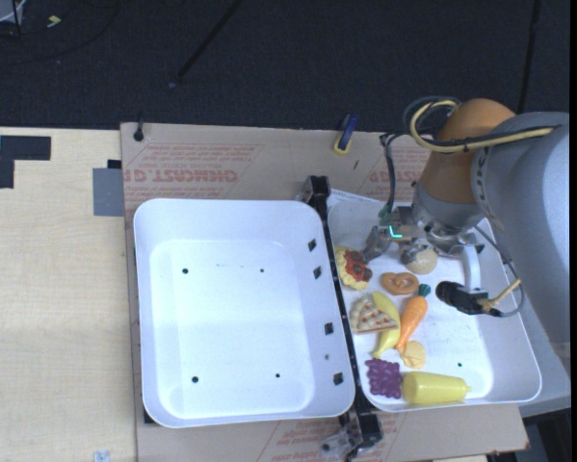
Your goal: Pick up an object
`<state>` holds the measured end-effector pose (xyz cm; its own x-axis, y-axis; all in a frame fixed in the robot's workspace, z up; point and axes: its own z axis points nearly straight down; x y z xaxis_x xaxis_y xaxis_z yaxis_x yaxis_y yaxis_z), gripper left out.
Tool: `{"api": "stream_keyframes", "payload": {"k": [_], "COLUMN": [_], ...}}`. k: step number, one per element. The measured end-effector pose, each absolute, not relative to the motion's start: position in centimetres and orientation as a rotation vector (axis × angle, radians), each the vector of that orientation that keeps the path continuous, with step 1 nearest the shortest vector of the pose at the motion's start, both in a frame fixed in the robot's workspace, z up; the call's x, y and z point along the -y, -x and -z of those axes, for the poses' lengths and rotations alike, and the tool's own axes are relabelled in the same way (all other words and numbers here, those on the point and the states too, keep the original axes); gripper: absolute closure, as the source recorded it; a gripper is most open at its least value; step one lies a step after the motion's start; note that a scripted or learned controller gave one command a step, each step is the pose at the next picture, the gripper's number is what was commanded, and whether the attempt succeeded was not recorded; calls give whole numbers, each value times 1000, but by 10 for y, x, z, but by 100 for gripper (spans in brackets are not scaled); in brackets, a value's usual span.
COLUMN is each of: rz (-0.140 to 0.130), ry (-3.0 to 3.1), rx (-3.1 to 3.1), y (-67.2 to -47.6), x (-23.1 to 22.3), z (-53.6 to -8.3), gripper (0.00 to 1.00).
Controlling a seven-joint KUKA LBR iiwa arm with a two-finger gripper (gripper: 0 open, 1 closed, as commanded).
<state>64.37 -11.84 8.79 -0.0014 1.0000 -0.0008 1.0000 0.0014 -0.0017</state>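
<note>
My gripper [401, 245] hangs low over the back of the right bin [505, 373], under the grey arm with its orange band [466, 152]. Just below it lie a brown pretzel [399, 282] and a small beige round piece [422, 257], which sits close against the gripper. To the left is a red berry tart [354, 269]. Further forward lie a pizza slice [369, 314], an orange carrot [412, 318], purple grapes [384, 377] and a long yellow piece [432, 387]. I see nothing held.
The left bin [163, 258] is beside the right one, with a black divider rail [334, 296] between them. A black cable end [461, 297] hangs from the arm over the right bin. A blue and yellow clip [345, 134] sits on the cardboard behind.
</note>
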Motion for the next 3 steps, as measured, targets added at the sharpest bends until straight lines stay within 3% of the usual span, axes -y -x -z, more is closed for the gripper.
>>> {"api": "stream_keyframes", "payload": {"k": [1,2,3], "rz": [0,-5,-3], "ry": [2246,2231,2231], "rx": [2225,2219,2213], "y": [-593,-572,-572], "x": [88,85,84], "z": [-94,-89,-98], "gripper": [0,0,100]}}
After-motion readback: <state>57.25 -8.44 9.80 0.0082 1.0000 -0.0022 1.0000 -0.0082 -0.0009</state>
